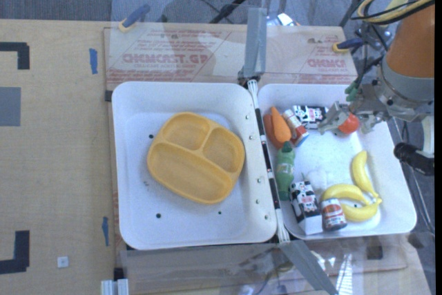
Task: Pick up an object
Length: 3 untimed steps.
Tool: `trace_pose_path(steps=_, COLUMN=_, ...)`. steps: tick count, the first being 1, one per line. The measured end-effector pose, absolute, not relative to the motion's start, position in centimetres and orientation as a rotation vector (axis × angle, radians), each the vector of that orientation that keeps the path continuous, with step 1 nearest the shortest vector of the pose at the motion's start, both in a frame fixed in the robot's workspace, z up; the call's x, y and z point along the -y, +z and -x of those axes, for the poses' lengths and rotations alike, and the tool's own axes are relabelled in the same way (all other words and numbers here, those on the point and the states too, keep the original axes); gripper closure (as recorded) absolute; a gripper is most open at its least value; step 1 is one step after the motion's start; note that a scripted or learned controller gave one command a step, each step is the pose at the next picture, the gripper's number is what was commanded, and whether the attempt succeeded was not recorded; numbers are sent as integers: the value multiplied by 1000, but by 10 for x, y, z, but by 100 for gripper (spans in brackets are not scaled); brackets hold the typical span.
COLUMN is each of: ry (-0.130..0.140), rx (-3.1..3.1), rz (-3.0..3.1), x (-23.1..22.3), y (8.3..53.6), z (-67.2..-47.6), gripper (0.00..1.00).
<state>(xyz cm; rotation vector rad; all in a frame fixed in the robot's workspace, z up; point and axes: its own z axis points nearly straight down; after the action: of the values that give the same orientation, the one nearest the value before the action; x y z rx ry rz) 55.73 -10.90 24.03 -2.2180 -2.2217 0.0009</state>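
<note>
My gripper (pixel 349 122) hangs over the far right part of the right bin (pixel 394 148). A small red-orange round object (pixel 349 124) sits between its grey fingers, and the gripper is shut on it. Below it in the bin lie an orange carrot (pixel 277 126), a green bottle (pixel 285 169), two black-and-white cartons (pixel 309 114) (pixel 304 198), two bananas (pixel 362 175) (pixel 353 202) and a small jar with a red label (pixel 333 215).
The left bin (pixel 131 148) holds a yellow divided plate (pixel 197 157). A ridge (pixel 262 155) separates the two bins. The grey arm with its orange band (pixel 411 45) and yellow cables stands above the right bin's far right corner.
</note>
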Motion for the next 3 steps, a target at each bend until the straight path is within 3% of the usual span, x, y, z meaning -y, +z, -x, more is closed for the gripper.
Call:
trace_pose_path(steps=1, ry=1, rx=1999, rz=2421, x=165, y=108, z=-533, gripper=0)
trace_pose_path(steps=2, ry=-1, rx=1996, rz=2426, x=165, y=118, z=-533, gripper=100)
trace_pose_path(steps=3, ry=-1, rx=1996, rz=2426, x=165, y=118, z=-533, gripper=0)
